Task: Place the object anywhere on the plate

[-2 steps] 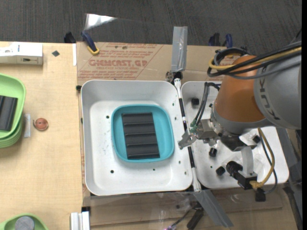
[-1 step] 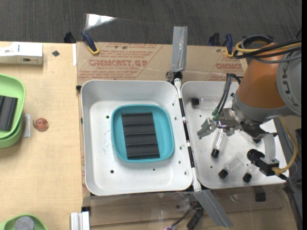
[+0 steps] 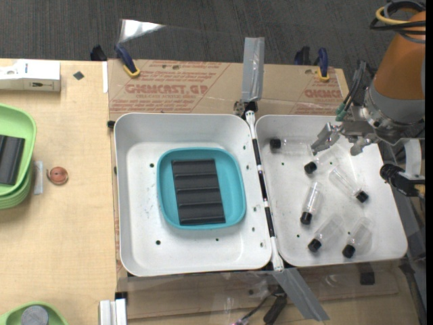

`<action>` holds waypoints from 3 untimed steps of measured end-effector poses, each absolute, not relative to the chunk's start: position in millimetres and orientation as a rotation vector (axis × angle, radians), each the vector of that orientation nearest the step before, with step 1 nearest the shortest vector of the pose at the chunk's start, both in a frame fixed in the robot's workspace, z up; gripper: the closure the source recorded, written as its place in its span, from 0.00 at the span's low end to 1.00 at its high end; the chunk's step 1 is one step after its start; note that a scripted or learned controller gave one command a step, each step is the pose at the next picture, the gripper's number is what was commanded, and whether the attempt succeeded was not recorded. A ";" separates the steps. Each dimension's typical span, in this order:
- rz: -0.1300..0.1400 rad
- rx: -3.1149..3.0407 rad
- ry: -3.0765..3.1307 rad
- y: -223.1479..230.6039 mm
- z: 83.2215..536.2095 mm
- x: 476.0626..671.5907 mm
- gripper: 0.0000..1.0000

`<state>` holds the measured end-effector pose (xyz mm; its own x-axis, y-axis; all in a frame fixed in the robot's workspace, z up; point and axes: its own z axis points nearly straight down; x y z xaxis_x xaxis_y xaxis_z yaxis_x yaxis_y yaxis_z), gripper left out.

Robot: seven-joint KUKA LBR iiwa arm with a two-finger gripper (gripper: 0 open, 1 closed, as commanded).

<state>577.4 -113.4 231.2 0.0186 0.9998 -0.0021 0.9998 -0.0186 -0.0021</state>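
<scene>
Hovering over the upper right corner of the right bin (image 3: 399,246), my hand (image 3: 342,141) has its fingers spread wide with nothing between them. Below it in the same bin I see several clear vials with black caps lying loose: one vial (image 3: 310,204) near the middle, another (image 3: 352,186) just right of it, and two more (image 3: 326,234) (image 3: 358,240) toward the near edge. A small black cap (image 3: 275,143) sits near the bin's upper left corner. I see the left bin (image 3: 135,242) alongside, holding the teal plate (image 3: 233,188) at its centre, with a dark ribbed block (image 3: 197,191) lying on the plate. Both bins rest on the surface (image 3: 61,249), with cardboard (image 3: 169,87) behind them.
</scene>
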 end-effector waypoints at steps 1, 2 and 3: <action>-0.005 2.289 2.151 -177.6 317.7 567.3 0.00; -0.005 2.434 1.986 -195.3 440.6 602.4 0.00; -0.005 2.435 1.986 -195.2 440.4 602.4 0.00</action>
<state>602.4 -195.2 440.4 0.2012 0.9795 -0.0025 0.9795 -0.2012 -0.0024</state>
